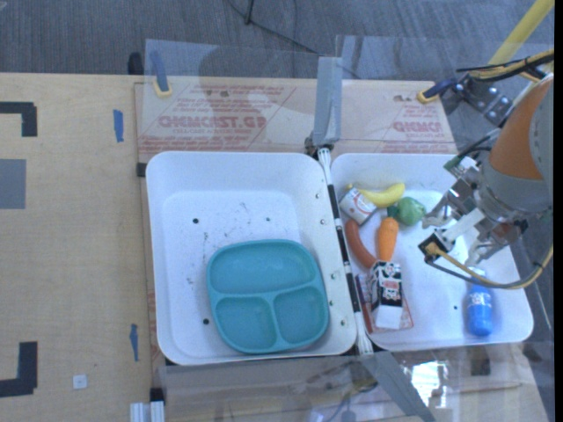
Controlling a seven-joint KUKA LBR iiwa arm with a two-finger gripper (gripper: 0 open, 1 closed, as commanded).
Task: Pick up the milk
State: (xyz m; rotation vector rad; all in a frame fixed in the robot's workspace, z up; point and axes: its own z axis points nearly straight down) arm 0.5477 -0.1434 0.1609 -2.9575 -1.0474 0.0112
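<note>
Left bin (176,192): holds a teal divided tray (266,295) at its near side; tray has three compartments, lies flat.
Milk (387,294): small carton with a cow print, lying flat at the near-left of the right bin (519,328), close to the wall between the bins; nothing touching it from above.
Blue bottle (479,312): lying near the right bin's near-right corner, well apart from the milk.
Sausage (359,243): reddish, lying along the dividing wall, just beyond the milk.
Carrot (387,237): orange, just beside the sausage, its lower end near the carton's top.
Green item (408,210): round, beyond the carrot.
Banana (385,195): yellow, at the far side, resting by a small white can (356,204).
Gripper (460,246): over the right half of the right bin, right of the carrot and apart from the milk; fingers spread, nothing between them.
Arm (519,148): grey with orange band, entering from the right.
</note>
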